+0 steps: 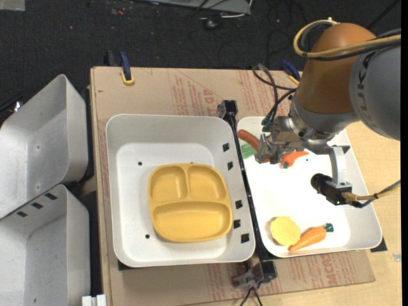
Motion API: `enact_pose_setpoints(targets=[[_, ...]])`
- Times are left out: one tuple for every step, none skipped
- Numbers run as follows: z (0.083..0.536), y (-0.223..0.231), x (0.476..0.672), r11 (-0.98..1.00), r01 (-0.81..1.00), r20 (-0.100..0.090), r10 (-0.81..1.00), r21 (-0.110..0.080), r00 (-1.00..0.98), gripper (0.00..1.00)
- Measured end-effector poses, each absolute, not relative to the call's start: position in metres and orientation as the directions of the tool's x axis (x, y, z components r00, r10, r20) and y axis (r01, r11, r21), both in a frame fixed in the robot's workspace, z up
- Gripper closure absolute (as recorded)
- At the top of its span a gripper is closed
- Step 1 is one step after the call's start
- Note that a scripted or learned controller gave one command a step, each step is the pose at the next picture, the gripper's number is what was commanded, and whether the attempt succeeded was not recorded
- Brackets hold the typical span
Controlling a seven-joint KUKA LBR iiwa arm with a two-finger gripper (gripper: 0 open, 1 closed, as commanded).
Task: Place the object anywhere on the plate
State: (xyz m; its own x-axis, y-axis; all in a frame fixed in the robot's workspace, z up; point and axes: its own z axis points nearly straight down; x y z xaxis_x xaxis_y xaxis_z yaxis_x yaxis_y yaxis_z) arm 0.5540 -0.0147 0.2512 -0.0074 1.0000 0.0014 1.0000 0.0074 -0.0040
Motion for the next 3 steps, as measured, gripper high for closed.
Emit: enact_pose_setpoints(targets=[[0.237, 0.026, 0.533, 0.007, 1.0, 0.001, 1.0, -0.004, -0.007, 1.0], [0.242, 0.077, 0.511, 0.009, 1.0, 0.002, 1.0, -0.003, -0.009, 1.0], [0.222, 0.105, 0.511, 0.005, 1.0, 0.0, 1.0, -0.005, -0.005, 1.0]])
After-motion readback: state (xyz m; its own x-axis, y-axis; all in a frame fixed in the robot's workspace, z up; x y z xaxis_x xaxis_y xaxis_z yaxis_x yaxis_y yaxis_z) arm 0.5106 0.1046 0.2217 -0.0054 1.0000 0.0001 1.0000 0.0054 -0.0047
